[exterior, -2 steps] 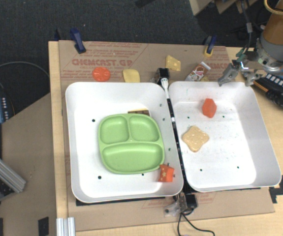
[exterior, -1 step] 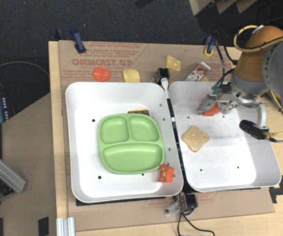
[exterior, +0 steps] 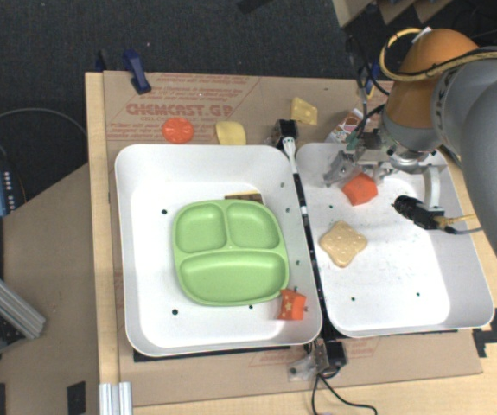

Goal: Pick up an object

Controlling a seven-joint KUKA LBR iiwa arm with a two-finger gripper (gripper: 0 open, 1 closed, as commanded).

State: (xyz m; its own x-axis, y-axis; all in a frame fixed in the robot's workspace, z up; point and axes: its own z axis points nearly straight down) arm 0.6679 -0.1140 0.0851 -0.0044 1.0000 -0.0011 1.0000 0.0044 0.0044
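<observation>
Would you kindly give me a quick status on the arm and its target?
Claw low in right bin, at red block. Grip unconfirmed. Tan cracker lies nearby, apart.

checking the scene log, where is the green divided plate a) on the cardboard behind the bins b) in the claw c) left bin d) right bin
c: the green divided plate lies flat inside the left bin, while the right bin holds a tan toast-like piece and an orange block.

Robotics lab, white bins on cardboard-topped bench, cables
</observation>
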